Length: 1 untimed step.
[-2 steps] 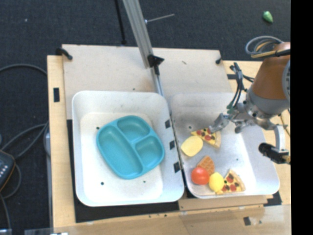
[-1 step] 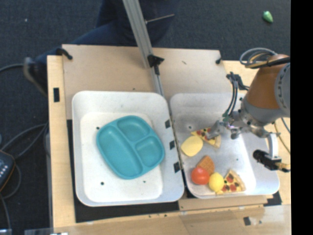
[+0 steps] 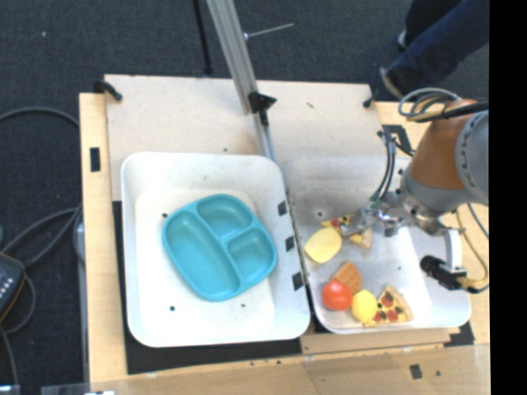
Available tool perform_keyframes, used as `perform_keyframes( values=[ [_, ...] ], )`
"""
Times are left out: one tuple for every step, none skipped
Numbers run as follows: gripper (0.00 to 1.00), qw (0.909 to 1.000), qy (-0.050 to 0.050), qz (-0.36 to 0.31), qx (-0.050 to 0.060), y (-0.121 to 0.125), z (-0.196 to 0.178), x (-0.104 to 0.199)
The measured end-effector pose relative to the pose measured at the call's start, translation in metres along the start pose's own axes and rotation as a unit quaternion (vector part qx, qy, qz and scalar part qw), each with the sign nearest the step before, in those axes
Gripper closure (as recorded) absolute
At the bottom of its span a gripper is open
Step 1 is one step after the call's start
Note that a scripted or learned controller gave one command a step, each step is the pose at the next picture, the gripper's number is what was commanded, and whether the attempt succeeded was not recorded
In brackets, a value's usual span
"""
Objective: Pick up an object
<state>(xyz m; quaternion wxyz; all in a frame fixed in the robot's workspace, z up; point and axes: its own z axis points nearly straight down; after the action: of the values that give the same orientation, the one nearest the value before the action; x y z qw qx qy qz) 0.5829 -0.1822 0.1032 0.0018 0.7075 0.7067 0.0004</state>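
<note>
Camera view | claw (image 3: pixel 368 220) touching pizza wedge (image 3: pixel 359 237) | right bin (image 3: pixel 445 307)

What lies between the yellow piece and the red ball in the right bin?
The waffle lies partly between the yellow piece and the red ball, toward the right; bare bin floor fills the rest, seen in the camera view.

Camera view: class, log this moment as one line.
gripper: low in right white bin | nearest: tan wedge toy, pale yellow round toy | grasp: unclear
</note>
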Motion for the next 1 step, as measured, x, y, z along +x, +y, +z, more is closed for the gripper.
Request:
perform_keyframes(
  values=[
    [1.0,1.0,-0.001,0.002,-0.003,0.0017,-0.0133,-0.0015]
  ],
)
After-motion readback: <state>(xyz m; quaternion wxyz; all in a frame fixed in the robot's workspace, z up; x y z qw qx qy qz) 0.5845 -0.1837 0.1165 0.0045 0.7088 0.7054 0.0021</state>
